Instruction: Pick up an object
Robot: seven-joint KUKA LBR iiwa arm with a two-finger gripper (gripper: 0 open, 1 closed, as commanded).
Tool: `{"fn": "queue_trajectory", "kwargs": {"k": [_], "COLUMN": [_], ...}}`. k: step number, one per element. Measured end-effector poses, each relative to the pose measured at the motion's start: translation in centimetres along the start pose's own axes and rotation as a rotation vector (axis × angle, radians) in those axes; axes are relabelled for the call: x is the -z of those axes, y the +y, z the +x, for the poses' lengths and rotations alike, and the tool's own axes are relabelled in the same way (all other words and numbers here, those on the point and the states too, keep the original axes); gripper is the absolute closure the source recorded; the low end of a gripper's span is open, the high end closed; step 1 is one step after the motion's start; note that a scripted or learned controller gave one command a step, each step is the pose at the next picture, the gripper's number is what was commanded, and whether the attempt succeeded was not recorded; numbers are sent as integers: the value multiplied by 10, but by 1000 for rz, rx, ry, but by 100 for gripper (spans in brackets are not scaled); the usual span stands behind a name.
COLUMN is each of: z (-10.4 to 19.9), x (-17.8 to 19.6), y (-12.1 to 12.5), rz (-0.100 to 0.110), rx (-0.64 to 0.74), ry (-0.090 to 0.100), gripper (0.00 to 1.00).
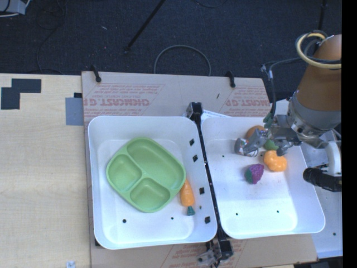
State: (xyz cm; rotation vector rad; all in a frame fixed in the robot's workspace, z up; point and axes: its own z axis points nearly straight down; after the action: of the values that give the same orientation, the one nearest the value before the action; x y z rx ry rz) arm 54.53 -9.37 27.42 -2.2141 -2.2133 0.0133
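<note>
The cardboard sheet (162, 96) beneath the two white bins carries red printed lettering. On its far strip, left of centre, a mirrored, upside-down print reads roughly "CHEMCAST GP"; a second print of the same kind sits further right, partly cut off. Along the near edge, more red lettering shows below the bins, too small and cropped to read.

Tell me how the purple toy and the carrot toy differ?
The purple toy is round and lies in the right bin, close to the arm; the carrot is long, orange with a green tip, and lies in the left bin beside the green plate. Both are small and lie loose.
</note>
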Motion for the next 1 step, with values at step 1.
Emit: {"fn": "queue_trajectory", "kwargs": {"k": [1], "z": [0], "x": [6], "y": [2], "rz": [-10], "rx": [2], "ry": [-1], "gripper": [0]}}
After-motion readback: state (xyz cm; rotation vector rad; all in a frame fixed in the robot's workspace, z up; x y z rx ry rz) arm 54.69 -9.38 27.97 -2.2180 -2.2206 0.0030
